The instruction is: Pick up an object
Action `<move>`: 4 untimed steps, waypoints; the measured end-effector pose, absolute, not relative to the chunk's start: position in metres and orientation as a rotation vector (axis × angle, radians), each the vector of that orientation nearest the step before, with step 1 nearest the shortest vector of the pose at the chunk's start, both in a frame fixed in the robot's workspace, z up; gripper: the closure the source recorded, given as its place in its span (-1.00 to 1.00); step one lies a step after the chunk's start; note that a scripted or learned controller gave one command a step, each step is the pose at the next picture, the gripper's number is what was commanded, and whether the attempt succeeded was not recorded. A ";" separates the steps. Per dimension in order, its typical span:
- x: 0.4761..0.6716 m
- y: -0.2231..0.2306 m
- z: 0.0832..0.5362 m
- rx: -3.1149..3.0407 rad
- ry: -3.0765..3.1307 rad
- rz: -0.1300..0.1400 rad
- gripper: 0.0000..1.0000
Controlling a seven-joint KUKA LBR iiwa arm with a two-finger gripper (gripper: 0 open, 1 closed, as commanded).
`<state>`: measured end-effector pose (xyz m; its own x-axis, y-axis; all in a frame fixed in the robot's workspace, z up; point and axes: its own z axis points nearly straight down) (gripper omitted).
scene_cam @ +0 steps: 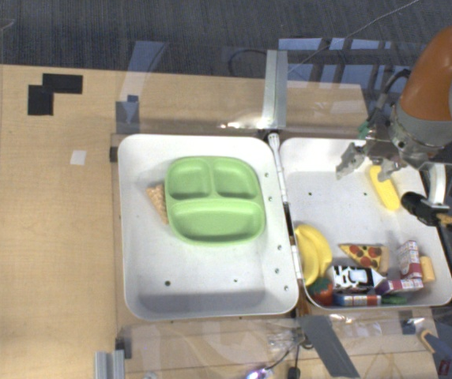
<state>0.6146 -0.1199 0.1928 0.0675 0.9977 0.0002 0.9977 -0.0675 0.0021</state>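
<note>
My gripper hangs over the back of the right bin, its two fingers spread open with nothing between them. A yellow oblong piece lies just below and right of the right finger, close to it. Along the bin's front edge lie a yellow banana-like fruit, a pizza slice, a black-and-white item, a red marker and small bottles.
The left bin holds a green divided plate with a tan cracker-like piece poking out from under its left side. A metal divider separates the bins. The arm's orange band looms at the upper right.
</note>
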 end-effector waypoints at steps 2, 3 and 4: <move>0.645 -0.159 0.210 2.320 2.114 0.002 -1.00; 0.639 -0.183 0.119 2.350 2.079 0.007 -1.00; 0.626 -0.189 0.101 2.157 2.252 0.024 -1.00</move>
<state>0.6259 -0.1886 0.1009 -0.0431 0.9991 -0.0061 0.9987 0.0432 0.0270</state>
